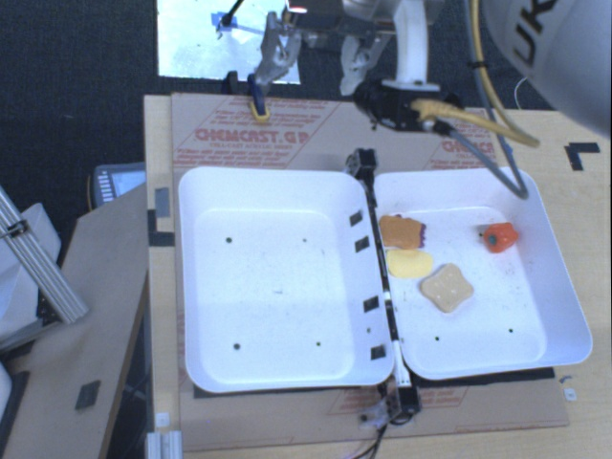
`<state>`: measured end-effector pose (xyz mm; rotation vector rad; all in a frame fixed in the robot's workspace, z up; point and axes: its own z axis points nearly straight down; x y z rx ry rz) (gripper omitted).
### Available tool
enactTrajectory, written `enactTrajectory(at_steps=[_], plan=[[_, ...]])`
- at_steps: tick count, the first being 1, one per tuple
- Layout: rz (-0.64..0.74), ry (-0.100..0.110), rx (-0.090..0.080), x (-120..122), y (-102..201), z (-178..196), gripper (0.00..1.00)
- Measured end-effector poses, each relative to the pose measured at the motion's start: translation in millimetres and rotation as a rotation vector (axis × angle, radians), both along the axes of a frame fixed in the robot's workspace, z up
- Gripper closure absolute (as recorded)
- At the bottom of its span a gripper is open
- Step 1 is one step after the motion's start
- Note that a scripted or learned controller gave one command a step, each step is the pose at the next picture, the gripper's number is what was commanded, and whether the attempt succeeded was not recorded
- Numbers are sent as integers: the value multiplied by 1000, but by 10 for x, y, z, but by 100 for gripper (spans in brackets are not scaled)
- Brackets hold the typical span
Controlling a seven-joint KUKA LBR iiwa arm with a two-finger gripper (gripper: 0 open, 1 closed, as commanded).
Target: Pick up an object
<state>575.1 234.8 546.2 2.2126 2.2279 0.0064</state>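
The end effector point(316, 60) hangs near the top of the camera view, above the far edge of the table point(574, 156) and well back from both bins. Its two fingers stand wide apart: the left-hand one in the view ends in a yellow tip point(260, 113) over the brown cardboard sheet point(287, 132), the other finger point(356, 65) is pale and sits to the right. Nothing shows between them, and they touch none of the objects. Whether the yellow tip touches the cardboard cannot be told.

A black fitting point(397, 103) with a yellow hose point(478, 127) and grey cable trails from the wrist down toward the right bin's far rim.

The right bin point(564, 323) holds all four loose things. An orange piece with a purple edge point(402, 231) lies by the bin's left wall, near the far corner. Just in front of it is a flat pale yellow piece point(409, 264), touching or nearly touching it. A tan, biscuit-like piece point(447, 288) sits just beside the yellow one, toward the middle of the bin. A small red-orange object point(498, 237) lies well apart from these, toward the right wall.

The left bin point(191, 256) shows bare white floor. Black clips point(363, 245) run along the seam where the two bins meet
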Motion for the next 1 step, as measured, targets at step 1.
enactTrajectory(at_steps=[1], plan=[[0,0,0,0,0,0,0]])
